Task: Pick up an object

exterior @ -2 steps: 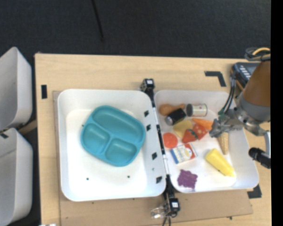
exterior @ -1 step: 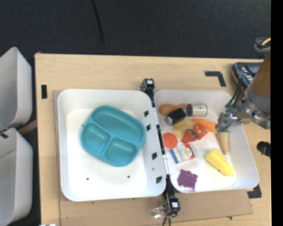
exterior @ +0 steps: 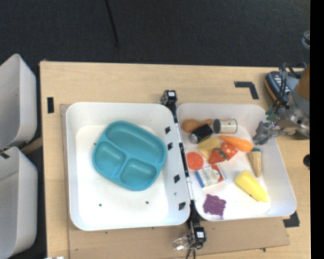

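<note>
Bearing two white bins side by side, the table (exterior: 54, 85) comes first; the left bin (exterior: 81, 198) holds a teal divided plate (exterior: 130, 155), kept apart from the clutter, likely as a drop spot; the right bin (exterior: 278, 190) gathers toy foods for picking: a yellow corn cob (exterior: 252, 186), an orange carrot (exterior: 237, 143), a purple grape bunch (exterior: 215, 204), an ice-cream cone (exterior: 256, 161); the tool (exterior: 262, 131) hovers at the bin's far right rim, just right of the carrot and above the cone; whether it is spread, I cannot tell; nothing is seen between its tips.
</note>
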Tool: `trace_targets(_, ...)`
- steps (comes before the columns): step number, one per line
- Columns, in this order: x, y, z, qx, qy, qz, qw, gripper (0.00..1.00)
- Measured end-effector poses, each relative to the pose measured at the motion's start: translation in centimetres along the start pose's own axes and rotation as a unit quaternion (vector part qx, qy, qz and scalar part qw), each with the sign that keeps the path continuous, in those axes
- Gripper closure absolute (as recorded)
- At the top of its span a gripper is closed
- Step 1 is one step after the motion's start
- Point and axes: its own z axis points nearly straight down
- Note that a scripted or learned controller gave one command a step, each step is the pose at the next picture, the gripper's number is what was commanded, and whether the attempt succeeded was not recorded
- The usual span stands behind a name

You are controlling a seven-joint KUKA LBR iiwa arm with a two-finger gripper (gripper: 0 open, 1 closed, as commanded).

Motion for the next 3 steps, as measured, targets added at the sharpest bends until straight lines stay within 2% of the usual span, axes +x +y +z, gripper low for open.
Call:
trace_targets(2,9.9,4.0,-1.0,0.001,0.001,-0.001,1.0,1.0)
trace_targets(3,14.8,5.6,1.1,0.003,0.001,-0.001,1.0,1.0)
